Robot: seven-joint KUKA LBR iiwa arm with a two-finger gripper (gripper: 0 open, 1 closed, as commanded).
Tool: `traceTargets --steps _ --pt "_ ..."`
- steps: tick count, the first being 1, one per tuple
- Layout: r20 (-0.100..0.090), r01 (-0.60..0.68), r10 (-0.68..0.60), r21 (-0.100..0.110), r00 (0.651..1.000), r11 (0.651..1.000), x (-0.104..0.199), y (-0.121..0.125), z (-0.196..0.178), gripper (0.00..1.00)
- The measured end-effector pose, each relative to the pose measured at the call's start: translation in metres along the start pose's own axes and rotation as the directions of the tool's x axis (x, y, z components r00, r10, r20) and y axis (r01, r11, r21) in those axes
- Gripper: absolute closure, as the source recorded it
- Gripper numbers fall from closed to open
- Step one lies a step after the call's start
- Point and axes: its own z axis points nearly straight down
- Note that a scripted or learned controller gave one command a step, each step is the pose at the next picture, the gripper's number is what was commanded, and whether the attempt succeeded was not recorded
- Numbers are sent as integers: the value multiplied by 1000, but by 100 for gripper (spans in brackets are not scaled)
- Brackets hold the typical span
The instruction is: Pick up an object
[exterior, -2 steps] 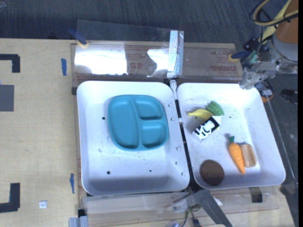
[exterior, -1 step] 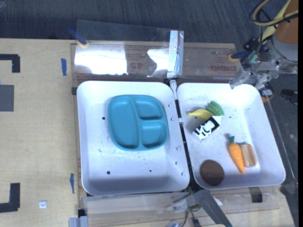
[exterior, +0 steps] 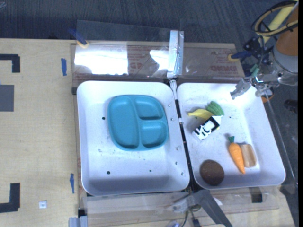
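The right bin (exterior: 270, 126) holds several small objects: a yellow banana (exterior: 199, 113), a green leafy piece (exterior: 216, 108), a black-and-white block (exterior: 207, 127), an orange carrot (exterior: 236, 157), a tan bread roll (exterior: 249, 155) and a brown ball (exterior: 212, 171). My gripper (exterior: 249, 92) hovers over the far right corner of this bin, up and to the right of the banana. Its fingers are spread, open, with nothing between them.
The left bin (exterior: 90, 141) carries a blue divided plate (exterior: 138, 122). A clear plastic wall (exterior: 175, 56) rises behind both bins. Cables and a yellow hose (exterior: 272, 18) hang beside the arm at the top right. A wooden benchtop (exterior: 33, 126) lies to the left.
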Motion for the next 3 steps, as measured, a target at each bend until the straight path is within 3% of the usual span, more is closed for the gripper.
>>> traceTargets --steps 1,2,3 --pt "-4 64 -64 6 998 998 25 -77 102 0" --pt "4 168 -168 -11 986 986 35 -154 120 0" --pt "6 164 -164 -15 986 986 34 -152 112 100"
